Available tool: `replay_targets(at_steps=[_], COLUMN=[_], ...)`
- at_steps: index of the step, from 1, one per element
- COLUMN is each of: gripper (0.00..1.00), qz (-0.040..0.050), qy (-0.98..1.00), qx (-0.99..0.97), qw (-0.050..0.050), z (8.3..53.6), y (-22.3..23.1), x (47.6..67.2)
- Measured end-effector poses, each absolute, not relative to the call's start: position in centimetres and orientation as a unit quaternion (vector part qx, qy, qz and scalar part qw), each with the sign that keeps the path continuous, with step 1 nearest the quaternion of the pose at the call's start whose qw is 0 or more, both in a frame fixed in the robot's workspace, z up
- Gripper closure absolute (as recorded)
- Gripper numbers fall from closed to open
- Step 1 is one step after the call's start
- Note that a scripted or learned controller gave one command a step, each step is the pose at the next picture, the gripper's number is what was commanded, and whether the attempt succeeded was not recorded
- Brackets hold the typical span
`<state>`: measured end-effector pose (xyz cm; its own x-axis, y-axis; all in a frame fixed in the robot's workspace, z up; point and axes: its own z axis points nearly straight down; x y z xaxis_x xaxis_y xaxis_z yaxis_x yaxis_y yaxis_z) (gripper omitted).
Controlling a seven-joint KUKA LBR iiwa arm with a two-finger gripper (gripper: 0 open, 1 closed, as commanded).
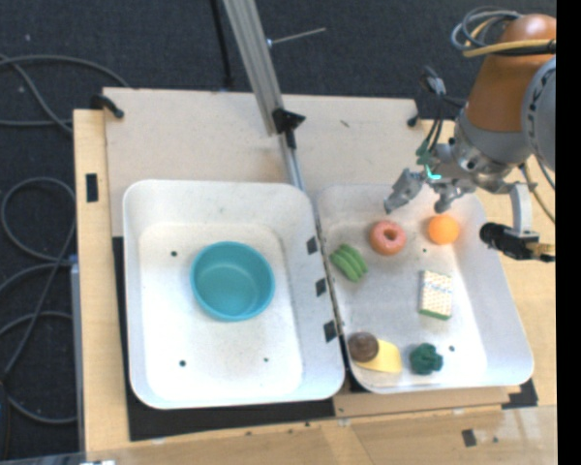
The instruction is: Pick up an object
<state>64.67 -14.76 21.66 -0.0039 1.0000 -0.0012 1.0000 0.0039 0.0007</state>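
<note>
My gripper (424,198) hangs open over the far edge of the right bin (484,356), its two grey fingers spread with nothing between them. Just below it lie a pink doughnut (388,237) and an orange ball (443,229). Further into the bin are a green ridged piece (349,262), a pale yellow-and-white block (436,294), a dark green lumpy piece (426,358), and a yellow piece with a brown end (375,353) at the near edge.
The left bin (155,356) holds a teal bowl (232,279). A slanted aluminium pole (257,56) rises from the bench behind the bins. Cables lie on the dark floor at left.
</note>
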Motion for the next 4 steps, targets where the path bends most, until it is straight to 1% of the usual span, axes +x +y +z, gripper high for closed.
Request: replay_targets(at_steps=[1, 2, 3, 4], gripper=[0.0, 0.0, 0.0, 1.0], qz=[-0.0023, -0.0029, -0.0022, -0.0005], qy=[0.708, 0.707, 0.706, 0.706], qx=[0.706, 0.707, 0.708, 0.708], qw=[0.0, 0.0, 0.001, 0.003], z=[17.4, 11.7, 10.0, 11.3], y=[-14.8, -16.0, -16.2, -16.3], x=[65.0, 64.6, 64.6, 64.7])
